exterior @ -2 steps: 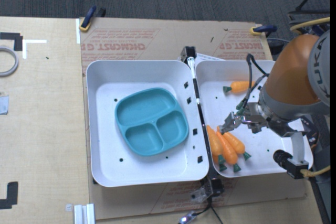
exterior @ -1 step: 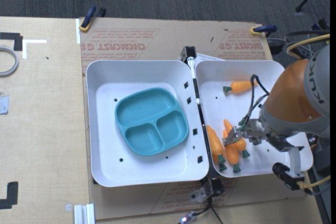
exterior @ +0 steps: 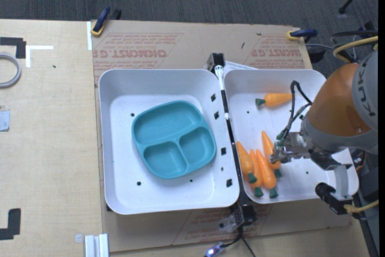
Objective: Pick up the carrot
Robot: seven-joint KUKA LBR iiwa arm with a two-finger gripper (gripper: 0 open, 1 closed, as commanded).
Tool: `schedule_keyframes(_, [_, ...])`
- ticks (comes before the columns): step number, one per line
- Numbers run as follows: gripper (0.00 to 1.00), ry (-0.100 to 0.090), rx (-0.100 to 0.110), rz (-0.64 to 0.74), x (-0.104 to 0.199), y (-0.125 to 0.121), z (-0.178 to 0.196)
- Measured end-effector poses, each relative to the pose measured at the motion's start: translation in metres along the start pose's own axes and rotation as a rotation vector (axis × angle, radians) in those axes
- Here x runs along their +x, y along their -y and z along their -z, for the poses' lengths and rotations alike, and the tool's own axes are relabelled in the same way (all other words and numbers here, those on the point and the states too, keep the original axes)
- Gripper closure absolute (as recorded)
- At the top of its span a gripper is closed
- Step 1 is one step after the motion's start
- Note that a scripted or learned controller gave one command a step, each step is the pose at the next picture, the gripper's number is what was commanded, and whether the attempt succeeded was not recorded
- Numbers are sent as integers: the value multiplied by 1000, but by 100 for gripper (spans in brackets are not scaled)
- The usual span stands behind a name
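Several orange carrots with green tops lie in the right bin (exterior: 313, 80). A cluster of carrots (exterior: 257, 165) sits near that bin's left wall, low down. One more carrot (exterior: 277, 99) lies apart at the bin's top. My gripper (exterior: 278, 153) is low in the right bin at the right edge of the cluster, touching or just over one carrot (exterior: 266, 144). The arm's grey and orange wrist (exterior: 340, 114) hangs over the bin's right half.
The left bin (exterior: 114, 129) holds a teal divided plate (exterior: 174, 138). Both bins rest on a cardboard sheet (exterior: 150, 48) clamped at its corners. Cables run from the wrist near the lone carrot.
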State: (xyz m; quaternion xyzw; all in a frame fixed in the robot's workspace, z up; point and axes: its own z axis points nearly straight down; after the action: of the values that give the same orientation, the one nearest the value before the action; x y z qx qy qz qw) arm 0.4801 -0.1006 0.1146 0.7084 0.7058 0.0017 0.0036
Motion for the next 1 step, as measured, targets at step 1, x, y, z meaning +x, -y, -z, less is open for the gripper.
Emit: schedule_keyframes(1, [100,-2,8,5,51,2,78])
